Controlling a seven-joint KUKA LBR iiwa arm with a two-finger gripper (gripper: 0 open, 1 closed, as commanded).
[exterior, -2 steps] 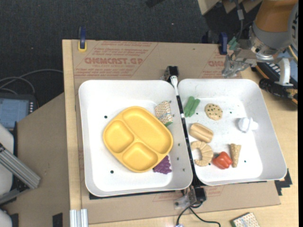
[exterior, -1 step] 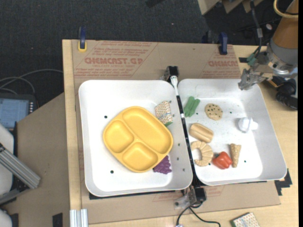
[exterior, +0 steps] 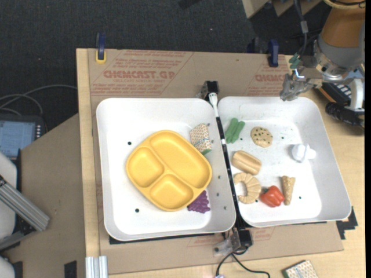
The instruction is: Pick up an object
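We find the gripper [exterior: 291,91] hovering at the far rim of the right bin [exterior: 333,172]; whether its fingers are parted we cannot tell, and nothing is visible between them. The candidate objects lie in that bin: cookie [exterior: 261,136], hot dog [exterior: 246,161], pepper [exterior: 271,197], cone [exterior: 288,188]. Risk, in our judgement: pepper and cone touch, so a descent there could nudge both and close on neither.

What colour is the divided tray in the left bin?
Yellow; the tray shows clearly in the camera view.

Yellow plate [exterior: 168,169] partly hides purple grapes [exterior: 200,203].
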